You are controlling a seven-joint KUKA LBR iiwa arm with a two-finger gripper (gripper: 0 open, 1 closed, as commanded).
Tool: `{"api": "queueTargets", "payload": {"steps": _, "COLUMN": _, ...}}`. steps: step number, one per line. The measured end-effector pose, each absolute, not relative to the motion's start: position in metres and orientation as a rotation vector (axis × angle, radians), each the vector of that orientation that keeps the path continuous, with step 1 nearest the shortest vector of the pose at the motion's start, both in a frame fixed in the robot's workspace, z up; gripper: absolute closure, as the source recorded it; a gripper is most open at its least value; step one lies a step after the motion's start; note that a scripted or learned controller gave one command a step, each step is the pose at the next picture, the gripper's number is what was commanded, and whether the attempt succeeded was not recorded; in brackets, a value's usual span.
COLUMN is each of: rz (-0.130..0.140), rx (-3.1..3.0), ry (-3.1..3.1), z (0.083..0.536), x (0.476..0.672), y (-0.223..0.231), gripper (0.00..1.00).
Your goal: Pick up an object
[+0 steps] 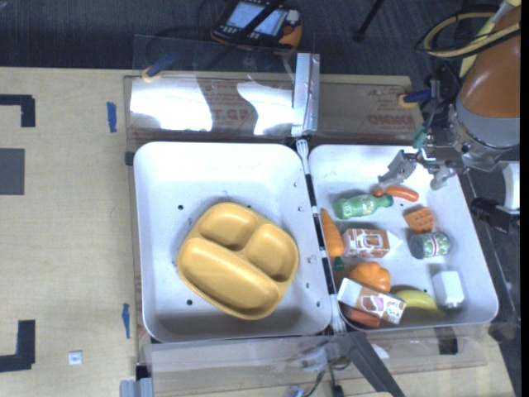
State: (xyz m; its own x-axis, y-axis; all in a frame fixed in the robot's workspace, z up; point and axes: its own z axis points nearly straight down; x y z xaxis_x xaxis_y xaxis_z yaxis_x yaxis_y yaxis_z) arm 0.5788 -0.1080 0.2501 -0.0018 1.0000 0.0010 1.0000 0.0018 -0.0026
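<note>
With the gripper seen spread and empty above the right bin's far edge, the toys crowded mid-bin could be nudged or two caught together.

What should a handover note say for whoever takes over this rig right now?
Gripper: open, holding nothing, above the right bin's far right part.
Right bin: green bottle, red-orange piece nearest the gripper, carrot, can, banana, carton, other small items.
Left bin: yellow divided tray.
Done: nothing picked yet.
Left: descend on one object, close, lift.
</note>
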Motion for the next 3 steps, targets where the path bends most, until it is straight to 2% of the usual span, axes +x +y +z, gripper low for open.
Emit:
{"api": "queueTargets", "payload": {"steps": 1, "rz": 0.0, "rx": -2.305, "ry": -2.134, "z": 0.175, "x": 0.522, "y": -0.184, "gripper": 0.0}}
{"api": "queueTargets", "payload": {"steps": 2, "rz": -0.002, "rx": -2.302, "ry": -2.14, "z": 0.104, "x": 0.525, "y": -0.2, "gripper": 0.0}}
{"api": "queueTargets", "payload": {"steps": 3, "rz": -0.002, "rx": -2.307, "ry": -2.139, "z": 0.113, "x": 0.525, "y": -0.201, "gripper": 1.0}}
